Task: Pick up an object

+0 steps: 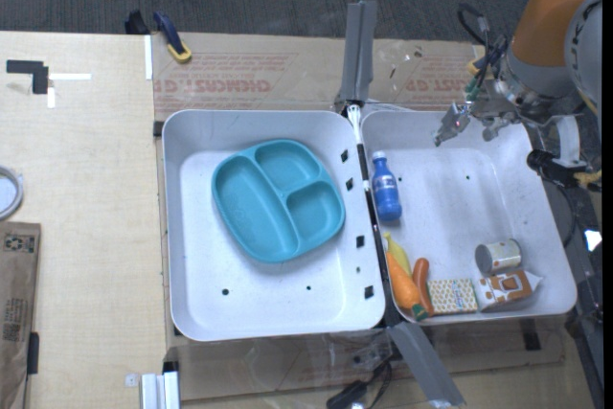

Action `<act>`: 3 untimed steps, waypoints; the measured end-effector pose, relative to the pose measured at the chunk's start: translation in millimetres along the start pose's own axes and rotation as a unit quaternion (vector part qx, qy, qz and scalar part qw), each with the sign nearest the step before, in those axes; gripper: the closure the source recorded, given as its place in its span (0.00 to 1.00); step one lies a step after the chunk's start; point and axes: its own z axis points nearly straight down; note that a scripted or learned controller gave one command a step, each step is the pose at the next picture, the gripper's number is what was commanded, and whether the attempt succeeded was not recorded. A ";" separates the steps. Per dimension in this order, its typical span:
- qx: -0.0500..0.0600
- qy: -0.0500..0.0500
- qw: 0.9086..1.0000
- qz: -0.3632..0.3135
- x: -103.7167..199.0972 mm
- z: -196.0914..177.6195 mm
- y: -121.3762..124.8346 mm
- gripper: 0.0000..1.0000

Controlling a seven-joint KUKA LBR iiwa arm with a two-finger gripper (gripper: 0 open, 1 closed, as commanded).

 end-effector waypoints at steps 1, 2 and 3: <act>-0.001 0.000 0.995 -0.096 13.9 72.1 1.4 0.00; -0.001 0.001 1.000 -0.019 50.1 71.4 3.9 0.00; -0.002 -0.001 0.998 -0.063 42.2 31.8 4.5 0.00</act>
